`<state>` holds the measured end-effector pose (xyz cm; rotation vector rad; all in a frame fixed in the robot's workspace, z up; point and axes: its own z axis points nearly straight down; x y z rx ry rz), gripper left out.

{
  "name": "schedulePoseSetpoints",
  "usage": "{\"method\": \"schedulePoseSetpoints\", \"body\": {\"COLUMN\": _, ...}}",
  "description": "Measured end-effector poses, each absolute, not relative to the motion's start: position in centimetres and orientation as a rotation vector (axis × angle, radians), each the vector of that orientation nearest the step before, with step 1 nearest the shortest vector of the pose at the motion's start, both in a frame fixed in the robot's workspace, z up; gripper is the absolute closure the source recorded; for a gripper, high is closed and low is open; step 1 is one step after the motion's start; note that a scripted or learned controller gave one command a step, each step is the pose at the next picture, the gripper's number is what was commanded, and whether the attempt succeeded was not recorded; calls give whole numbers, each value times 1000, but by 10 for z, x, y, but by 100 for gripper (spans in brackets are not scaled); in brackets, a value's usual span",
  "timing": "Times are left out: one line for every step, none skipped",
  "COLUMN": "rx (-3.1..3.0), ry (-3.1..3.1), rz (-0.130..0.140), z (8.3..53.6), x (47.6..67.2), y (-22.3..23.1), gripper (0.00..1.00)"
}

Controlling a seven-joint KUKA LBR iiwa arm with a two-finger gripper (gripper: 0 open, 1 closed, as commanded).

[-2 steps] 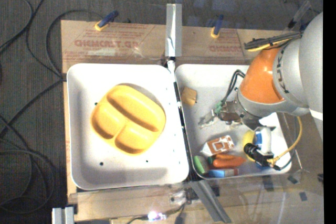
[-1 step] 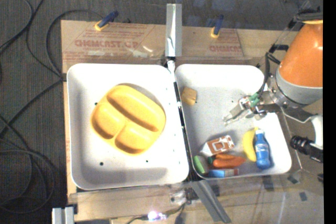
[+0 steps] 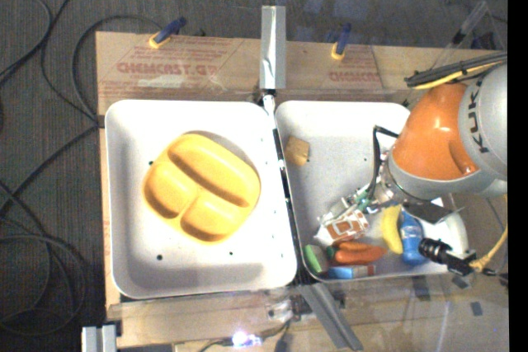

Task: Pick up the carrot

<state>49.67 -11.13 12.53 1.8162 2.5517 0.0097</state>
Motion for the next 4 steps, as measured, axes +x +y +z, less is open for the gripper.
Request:
{"method": "schedulePoseSetpoints", "body": {"rx": 1686, "ry": 2649, "rz": -3, "z": 270, "x": 511, "y": -195, "gripper": 0}}
{"method": "schedulePoseSetpoints", "body": {"rx": 1903, "ry": 2504, "rz": -1, "z": 158, "x": 484, "y": -102, "gripper": 0}}
{"method": "schedulePoseSetpoints", "body": {"rx": 1612, "ry": 2695, "rz": 4, "z": 107, "x": 485, "y": -101, "gripper": 0}}
{"method": "schedulePoseSetpoints", "body": {"rx": 1091, "ry": 2946, "rz": -2, "z": 172, "x": 484, "y": -171, "gripper": 0}}
